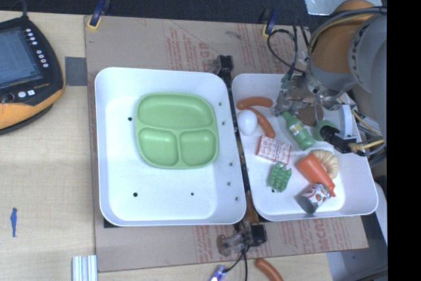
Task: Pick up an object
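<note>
White bins side by side on cardboard sheet over wooden bench. Left bin [118, 141] holds green divided plate [177, 129], three compartments, nothing else visible in it. Right bin [358, 204] crowded with toy food: two sausages [254, 102] near upper left corner, one lying flat, other angled down toward white egg [247, 122] and touching it. Red-and-white packet [272, 151] near bin centre, green bumpy piece [279, 177] just below it. Green bottle [299, 131] tilted, lying between packet and arm. Orange carrot [315, 170] overlapping tan ring-shaped pastry [327, 160] on right side. Small can with red-white label [314, 198] tipped over near bottom edge, just below carrot.

Grey arm with orange band [342, 43] reaching in from right, gripper [294, 102] low over upper part of right bin, just above green bottle's top end, right of flat sausage. Fingers' state: cannot tell, hidden in dark clutter of cables and wrist hardware. Nothing seen pinched.

Outside bins: orange-edged teach pendant [23, 76] at far left of bench, another sausage [268, 268] on cardboard below right bin.
</note>
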You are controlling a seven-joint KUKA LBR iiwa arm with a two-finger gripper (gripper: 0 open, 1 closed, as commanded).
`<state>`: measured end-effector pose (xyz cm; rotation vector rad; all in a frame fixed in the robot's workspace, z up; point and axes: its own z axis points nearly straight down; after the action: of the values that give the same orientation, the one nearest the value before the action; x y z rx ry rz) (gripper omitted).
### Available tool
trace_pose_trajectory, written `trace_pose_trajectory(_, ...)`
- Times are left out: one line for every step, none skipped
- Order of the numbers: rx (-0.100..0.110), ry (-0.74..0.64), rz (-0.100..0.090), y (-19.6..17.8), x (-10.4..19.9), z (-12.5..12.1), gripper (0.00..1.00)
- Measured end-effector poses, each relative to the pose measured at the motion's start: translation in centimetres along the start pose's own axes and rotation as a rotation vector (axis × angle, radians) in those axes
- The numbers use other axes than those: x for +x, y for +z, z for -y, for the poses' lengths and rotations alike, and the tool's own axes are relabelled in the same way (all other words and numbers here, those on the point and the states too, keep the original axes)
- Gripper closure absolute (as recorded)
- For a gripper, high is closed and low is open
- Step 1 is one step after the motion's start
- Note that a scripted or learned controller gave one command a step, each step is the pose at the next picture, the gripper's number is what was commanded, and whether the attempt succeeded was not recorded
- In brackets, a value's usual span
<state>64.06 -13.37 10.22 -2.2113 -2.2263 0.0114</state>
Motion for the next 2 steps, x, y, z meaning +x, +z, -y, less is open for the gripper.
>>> trace_pose_trajectory(-0.003, -0.001, -0.001, -9.0, 7.9, 5.0, 1.0)
trace_pose_trajectory(-0.004, 0.0, 0.0, -9.0, 12.5, 4.7, 1.0)
